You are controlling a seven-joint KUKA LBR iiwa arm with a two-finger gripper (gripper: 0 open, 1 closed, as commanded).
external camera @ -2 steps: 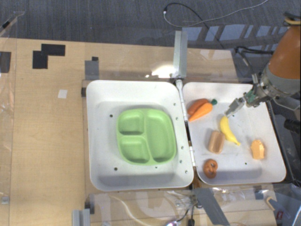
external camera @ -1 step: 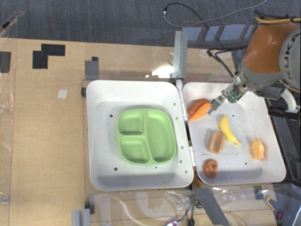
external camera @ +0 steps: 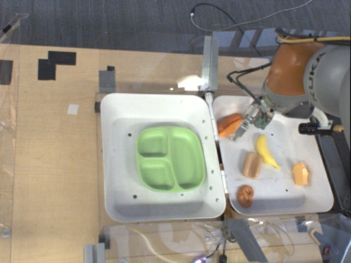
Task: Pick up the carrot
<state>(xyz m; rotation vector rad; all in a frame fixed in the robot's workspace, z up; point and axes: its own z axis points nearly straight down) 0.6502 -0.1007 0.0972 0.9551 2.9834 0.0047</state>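
Note:
The carrot (external camera: 228, 125) is orange and lies tilted in the far left corner of the right bin (external camera: 312, 201), close to the wall between the two bins. My gripper (external camera: 242, 128) comes in from the right, low over the bin, with its tip at the carrot's right end. From this angle I cannot make out whether it touches the carrot. The carrot rests on the bin floor.
In the right bin also lie a yellow banana (external camera: 267, 151), a tan bread roll (external camera: 252, 165), a red apple (external camera: 245, 195) and an orange wedge (external camera: 300, 174). The left bin (external camera: 115, 147) holds a green divided plate (external camera: 170, 158).

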